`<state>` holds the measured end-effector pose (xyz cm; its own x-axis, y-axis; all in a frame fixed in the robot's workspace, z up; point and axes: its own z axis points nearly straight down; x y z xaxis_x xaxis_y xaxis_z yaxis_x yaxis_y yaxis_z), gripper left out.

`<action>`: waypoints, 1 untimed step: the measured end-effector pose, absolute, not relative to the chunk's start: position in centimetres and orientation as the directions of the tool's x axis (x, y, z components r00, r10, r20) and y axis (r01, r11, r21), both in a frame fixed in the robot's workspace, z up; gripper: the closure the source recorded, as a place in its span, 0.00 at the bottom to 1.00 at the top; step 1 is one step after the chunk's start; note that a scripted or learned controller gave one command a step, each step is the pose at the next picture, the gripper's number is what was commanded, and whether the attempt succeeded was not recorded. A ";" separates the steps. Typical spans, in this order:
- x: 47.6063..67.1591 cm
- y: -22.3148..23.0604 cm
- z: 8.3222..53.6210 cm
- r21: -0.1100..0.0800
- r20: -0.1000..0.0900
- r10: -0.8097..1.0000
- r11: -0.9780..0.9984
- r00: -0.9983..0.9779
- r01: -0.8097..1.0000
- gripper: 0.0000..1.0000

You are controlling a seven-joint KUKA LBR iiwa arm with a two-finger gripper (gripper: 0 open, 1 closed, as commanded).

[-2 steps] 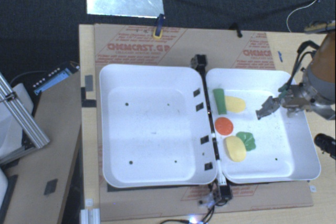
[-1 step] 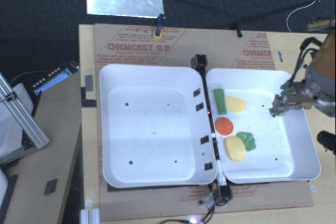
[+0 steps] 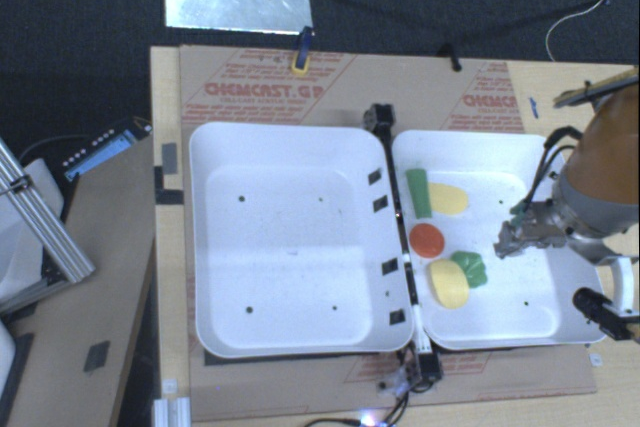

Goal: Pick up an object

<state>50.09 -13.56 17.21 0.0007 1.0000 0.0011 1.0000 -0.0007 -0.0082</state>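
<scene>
**Gripper over right bin, no object seen in its grasp**

We log the gripper [image 3: 512, 240] low over the floor of the right bin [image 3: 500, 320], in that bin's right half. It reaches in from the right, below the grey wrist and the orange band of the arm [image 3: 600, 175]. We cannot tell its state: the tip is small and dark against the white floor. We see no object between them.

Nearest to the gripper, to its left, we note a green object [image 3: 472, 268] touching a yellow object [image 3: 449, 285] that lies on its left side. Both sit apart from the gripper. Further left, near the divider between the bins, a round red-orange object [image 3: 427, 239] rests just above the yellow one. Above it, a green block [image 3: 417, 192] stands lengthwise along the divider, touching a second pale yellow object [image 3: 447, 200] on its right. All five objects lie in the left half of the right bin.

The left bin [image 3: 215, 215] adjoins on the far side of the divider. Both bins sit on a brown printed cardboard sheet [image 3: 420, 85] on the tabletop [image 3: 100, 245].
</scene>
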 end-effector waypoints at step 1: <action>55.3 -7.0 22.0 0.008 0.001 1.000 0.012 -0.012 1.000 1.00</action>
<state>55.28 -6.96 22.05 -0.0118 0.9999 0.0006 0.9999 0.0118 0.0082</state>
